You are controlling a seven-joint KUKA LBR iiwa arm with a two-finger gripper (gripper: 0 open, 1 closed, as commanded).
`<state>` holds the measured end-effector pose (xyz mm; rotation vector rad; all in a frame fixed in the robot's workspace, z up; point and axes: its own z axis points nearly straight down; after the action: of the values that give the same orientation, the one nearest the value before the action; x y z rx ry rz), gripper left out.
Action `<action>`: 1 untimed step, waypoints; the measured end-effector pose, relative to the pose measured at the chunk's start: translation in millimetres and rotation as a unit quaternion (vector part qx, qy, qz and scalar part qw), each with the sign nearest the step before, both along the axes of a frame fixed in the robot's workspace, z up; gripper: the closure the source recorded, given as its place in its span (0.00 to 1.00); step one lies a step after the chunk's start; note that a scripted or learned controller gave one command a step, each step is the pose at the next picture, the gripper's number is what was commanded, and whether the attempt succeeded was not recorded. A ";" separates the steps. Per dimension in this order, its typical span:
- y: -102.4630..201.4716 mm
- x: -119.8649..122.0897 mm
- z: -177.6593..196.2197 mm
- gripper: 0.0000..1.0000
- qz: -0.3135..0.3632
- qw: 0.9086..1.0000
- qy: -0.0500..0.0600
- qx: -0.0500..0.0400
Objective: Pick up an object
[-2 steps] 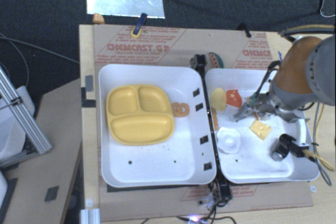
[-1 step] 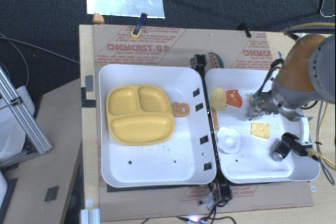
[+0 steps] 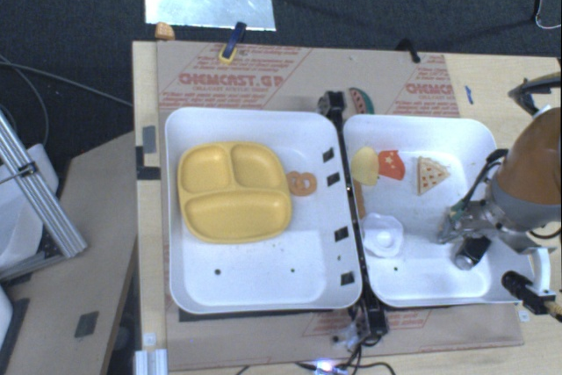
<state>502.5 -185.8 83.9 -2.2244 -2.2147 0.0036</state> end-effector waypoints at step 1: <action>51.5 -9.7 44.6 1.00 0.005 1.000 -0.003 0.001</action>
<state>492.8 -134.3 128.5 -2.2146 -2.2289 -0.0040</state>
